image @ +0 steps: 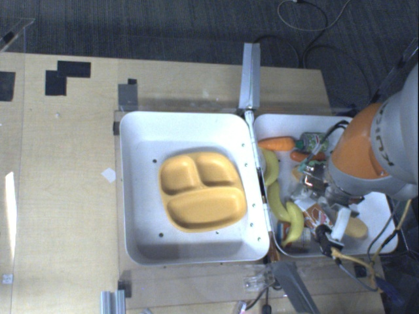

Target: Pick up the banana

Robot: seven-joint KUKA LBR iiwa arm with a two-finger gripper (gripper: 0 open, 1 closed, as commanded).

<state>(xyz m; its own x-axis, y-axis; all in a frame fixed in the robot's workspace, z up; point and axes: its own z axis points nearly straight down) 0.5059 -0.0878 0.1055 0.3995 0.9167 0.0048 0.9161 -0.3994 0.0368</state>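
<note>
Your banana (292, 218) lies in the right bin (383, 209), hard against its left wall, at about seven o'clock from the bin's middle. It curves from the wall down toward the bin's near edge. A second, greener banana-like piece (270, 167) sits just above it at twelve o'clock, running up along the same wall. At the top of that piece, toward one o'clock, you can see a carrot (278, 144) lying across the bin's upper left corner.

At three o'clock from the banana is the gripper (313, 183), low over a clutter of small items in the bin's middle. You cannot tell from this view how far its jaws stand apart, and nothing can be made out between them. The banana lies apart from it, on the bin floor. Behind the gripper, the arm's orange band (357, 150) and grey body reach in from three o'clock.

At four o'clock from the banana lies a pale, rounded item (355, 227) near the bin's near edge.

Across the dividing wall, at nine o'clock, the left bin (141, 175) holds a yellow sectioned tray (203, 190) with three compartments, resting near the bin's middle.
</note>
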